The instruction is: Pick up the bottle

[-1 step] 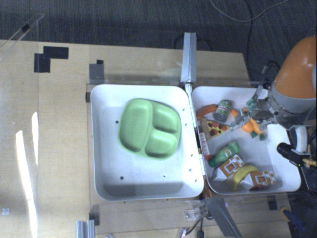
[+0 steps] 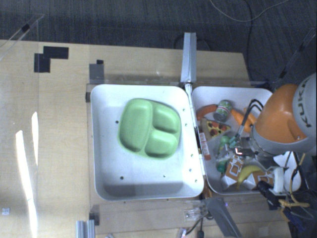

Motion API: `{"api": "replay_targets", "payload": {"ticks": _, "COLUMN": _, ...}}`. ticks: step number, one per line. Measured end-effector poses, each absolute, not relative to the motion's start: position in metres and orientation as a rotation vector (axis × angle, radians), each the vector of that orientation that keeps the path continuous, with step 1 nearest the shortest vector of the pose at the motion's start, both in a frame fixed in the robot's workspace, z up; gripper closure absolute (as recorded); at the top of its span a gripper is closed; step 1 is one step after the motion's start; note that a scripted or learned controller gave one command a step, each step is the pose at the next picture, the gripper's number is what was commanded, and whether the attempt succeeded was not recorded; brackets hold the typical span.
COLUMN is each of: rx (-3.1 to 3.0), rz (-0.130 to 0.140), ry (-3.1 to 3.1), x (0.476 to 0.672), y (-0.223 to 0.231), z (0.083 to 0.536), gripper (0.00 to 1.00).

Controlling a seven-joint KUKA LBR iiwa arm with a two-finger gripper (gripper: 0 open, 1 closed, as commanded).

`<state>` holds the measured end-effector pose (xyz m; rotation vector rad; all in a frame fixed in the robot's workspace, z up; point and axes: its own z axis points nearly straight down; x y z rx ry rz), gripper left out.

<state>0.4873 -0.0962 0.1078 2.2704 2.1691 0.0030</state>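
The arm's orange band [image 2: 280, 114] hangs over the right bin [image 2: 210, 185], covering much of that bin's right half. The gripper [image 2: 239, 150] reaches down among the clutter in that bin, and whether it is wide or narrow cannot be told. No bottle can be singled out among the items; a small green-labelled can [image 2: 224, 110], a pizza-slice toy [image 2: 214, 128] and a banana [image 2: 247, 173] lie there. The left bin [image 2: 99, 148], touching the right bin's left wall, carries a green divided tray [image 2: 148, 128].

Green bottle [image 2: 229, 144] lying amid clutter, right bin [image 2: 233, 90].
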Motion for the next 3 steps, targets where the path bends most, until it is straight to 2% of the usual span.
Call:
{"api": "replay_targets", "payload": {"ticks": 1, "rx": 2.175, "rz": 0.014, "ry": 2.255, "x": 0.552, "y": -0.108, "z": 0.089, "gripper": 0.00}}
{"api": "replay_targets", "payload": {"ticks": 2, "rx": 2.168, "rz": 0.023, "ry": 2.254, "x": 0.555, "y": -0.106, "z": 0.102, "gripper": 1.00}}
{"api": "replay_targets", "payload": {"ticks": 3, "rx": 2.224, "rz": 0.013, "ry": 2.204, "x": 0.556, "y": -0.091, "z": 0.090, "gripper": 1.00}}
